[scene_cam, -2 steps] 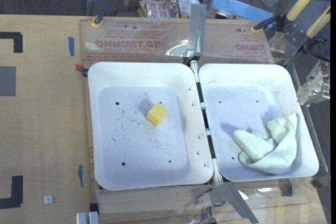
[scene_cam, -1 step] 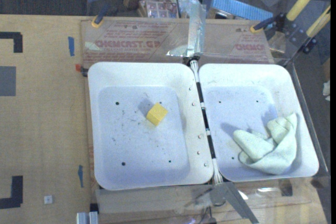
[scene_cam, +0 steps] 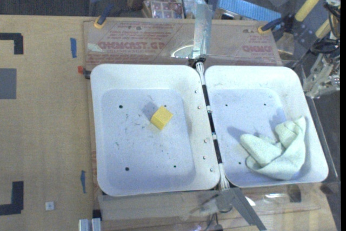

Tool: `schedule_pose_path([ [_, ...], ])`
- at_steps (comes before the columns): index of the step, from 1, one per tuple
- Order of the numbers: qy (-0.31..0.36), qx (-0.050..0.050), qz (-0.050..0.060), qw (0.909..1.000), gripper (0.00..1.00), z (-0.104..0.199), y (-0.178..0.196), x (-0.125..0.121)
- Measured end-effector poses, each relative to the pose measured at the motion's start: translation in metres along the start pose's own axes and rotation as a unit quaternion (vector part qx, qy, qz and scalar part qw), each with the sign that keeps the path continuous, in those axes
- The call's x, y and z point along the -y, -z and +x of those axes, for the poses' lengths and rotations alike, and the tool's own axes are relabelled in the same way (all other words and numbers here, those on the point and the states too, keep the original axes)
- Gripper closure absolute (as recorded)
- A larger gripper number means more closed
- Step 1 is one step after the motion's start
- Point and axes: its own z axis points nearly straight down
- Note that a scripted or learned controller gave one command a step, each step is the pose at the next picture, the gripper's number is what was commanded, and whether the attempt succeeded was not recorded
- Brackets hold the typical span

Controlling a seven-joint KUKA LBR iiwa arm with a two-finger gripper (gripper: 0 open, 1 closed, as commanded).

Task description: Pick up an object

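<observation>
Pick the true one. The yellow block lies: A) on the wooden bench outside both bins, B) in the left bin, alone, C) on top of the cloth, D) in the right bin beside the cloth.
B: the yellow block sits in the left bin, while the cloth lies in the right bin.

Two white bins (scene_cam: 145, 76), faintly speckled dark. Yellow block (scene_cam: 161, 117) in one; pale greenish-white cloth (scene_cam: 275, 151) in the other. Tan bench (scene_cam: 43, 116), blue tape marks (scene_cam: 73, 47).

At the right edge, a pale metal frame (scene_cam: 320, 77) with thin dark cables (scene_cam: 325, 47); whether it is part of the robot cannot be told
</observation>
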Motion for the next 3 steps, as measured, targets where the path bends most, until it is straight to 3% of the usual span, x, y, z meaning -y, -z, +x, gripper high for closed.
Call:
schedule_pose_path([
  [1, 0.164, 0.002, 0.001, 0.9865, 1.0, 0.025, 0.035, 0.022],
  [2, 0.164, 0.002, 0.001, 0.9865, 0.0, 0.025, 0.035, 0.022],
  [3, 0.399, 0.002, 0.001, 0.9169, 0.0, 0.023, 0.035, 0.066],
])
